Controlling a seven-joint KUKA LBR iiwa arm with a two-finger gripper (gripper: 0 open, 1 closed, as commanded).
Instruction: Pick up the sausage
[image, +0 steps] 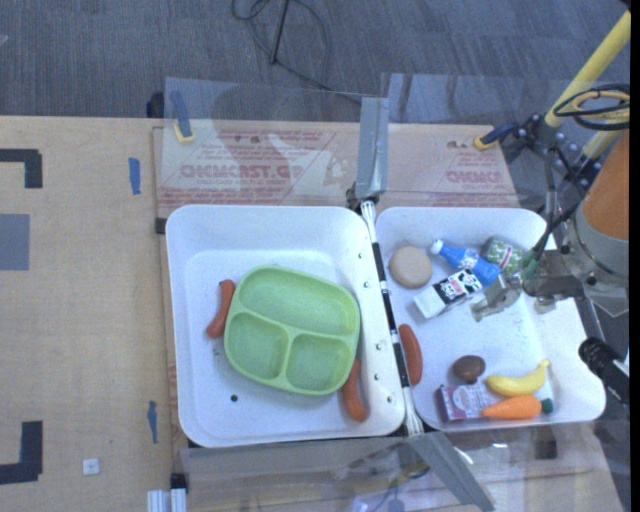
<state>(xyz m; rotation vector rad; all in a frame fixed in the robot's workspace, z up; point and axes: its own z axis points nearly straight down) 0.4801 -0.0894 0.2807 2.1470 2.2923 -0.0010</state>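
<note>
At centre-left of the frame, one sausage (220, 307) lies against the green tray (291, 329) in the left bin (190, 235); a second (354, 390) sits at the tray's lower right, a third (410, 354) along the right bin's left wall. The gripper (497, 297), at right above the milk carton (447, 292), looks parted and empty. Walls and tray crowd each sausage, so the fingers could strike them or slip.

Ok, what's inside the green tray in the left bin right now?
The green tray has nothing in any of its three compartments. Two sausages lie outside it on the bin floor: one by its left edge, one against its lower right edge. Whatever is beneath the tray is covered.
</note>
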